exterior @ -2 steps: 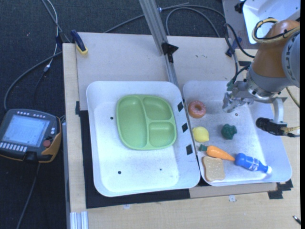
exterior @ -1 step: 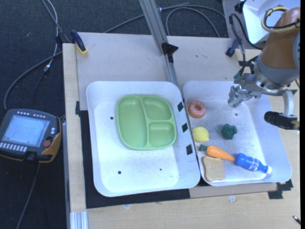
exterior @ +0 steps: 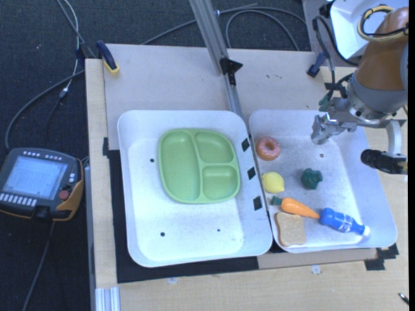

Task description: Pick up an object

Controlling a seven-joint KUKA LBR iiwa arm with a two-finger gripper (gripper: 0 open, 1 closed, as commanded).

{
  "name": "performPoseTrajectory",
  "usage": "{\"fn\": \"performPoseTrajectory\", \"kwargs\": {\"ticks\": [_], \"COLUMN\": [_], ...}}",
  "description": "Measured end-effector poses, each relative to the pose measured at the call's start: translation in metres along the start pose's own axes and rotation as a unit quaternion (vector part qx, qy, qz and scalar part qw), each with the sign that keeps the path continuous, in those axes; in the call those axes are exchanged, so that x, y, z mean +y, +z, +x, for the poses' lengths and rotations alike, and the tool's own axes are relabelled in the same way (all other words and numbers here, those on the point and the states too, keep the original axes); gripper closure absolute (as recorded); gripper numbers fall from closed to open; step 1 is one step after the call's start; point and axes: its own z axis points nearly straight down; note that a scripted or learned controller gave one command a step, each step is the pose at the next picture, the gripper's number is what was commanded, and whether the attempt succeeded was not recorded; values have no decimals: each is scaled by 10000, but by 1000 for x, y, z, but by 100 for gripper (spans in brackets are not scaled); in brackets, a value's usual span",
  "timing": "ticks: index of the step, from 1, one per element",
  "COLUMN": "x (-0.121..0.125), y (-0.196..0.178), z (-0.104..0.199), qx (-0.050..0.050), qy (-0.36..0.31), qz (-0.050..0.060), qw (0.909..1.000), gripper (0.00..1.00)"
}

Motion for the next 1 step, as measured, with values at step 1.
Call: {"fn": "performPoseTrajectory", "kwargs": {"ticks": [1], "x": [-7], "y": [-13], "z": [57], "qx": [11], "qy": [-19], "qz": [15], "qw": [10000], "gripper": [100]}}
